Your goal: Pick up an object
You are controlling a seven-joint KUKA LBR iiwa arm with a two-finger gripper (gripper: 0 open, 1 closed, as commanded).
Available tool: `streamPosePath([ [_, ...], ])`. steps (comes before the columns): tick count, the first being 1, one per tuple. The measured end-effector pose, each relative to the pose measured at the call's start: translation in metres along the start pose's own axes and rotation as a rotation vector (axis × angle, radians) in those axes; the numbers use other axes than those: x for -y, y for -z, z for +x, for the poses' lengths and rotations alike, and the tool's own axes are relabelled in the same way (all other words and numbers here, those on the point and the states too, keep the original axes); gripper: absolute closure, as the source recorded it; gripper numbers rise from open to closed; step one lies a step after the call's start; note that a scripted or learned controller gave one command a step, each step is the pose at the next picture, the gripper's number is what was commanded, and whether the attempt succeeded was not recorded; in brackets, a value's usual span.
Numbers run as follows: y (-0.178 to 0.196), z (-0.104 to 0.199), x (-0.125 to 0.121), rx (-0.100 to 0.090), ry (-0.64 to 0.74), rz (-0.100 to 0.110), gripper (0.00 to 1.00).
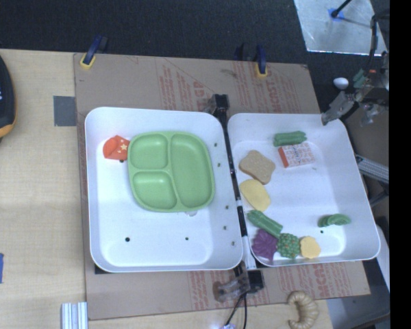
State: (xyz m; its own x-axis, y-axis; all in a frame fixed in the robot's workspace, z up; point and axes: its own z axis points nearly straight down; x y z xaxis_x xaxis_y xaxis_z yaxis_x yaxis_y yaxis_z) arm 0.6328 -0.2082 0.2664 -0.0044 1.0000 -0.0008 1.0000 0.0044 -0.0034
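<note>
We are seeing the gripper (327, 118) hovering at the right bin's (342, 184) upper right corner; whether its fingers are released or clenched, we cannot tell. The nearest toys, a green bean pod (290, 138) and a red-and-white packet (296, 156), are lying apart from it, down-left inside the bin.

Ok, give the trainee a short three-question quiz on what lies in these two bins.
1. True or false: the green plate lies in the right bin.
2. What touches the plate's left edge: A) the red toy B) the bread slice C) the purple grapes?
3. Fill in: the gripper hovers near the right bin's far ____ corner.

Key: 1 false, it lies in the left bin; 2 A; 3 right.
</note>
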Motion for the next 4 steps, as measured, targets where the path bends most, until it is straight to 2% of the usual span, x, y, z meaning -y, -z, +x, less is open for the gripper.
streamPosePath([
  [1, -0.096, 0.090, 0.040, -0.006, 0.008, 0.012, 0.00],
  [2, -0.174, 0.076, -0.009, 0.005, 0.004, -0.006, 0.00],
  [3, -0.156, 0.075, -0.011, 0.005, 0.004, -0.012, 1.00],
  [4, -0.156, 0.075, -0.011, 0.005, 0.004, -0.011, 0.00],
])
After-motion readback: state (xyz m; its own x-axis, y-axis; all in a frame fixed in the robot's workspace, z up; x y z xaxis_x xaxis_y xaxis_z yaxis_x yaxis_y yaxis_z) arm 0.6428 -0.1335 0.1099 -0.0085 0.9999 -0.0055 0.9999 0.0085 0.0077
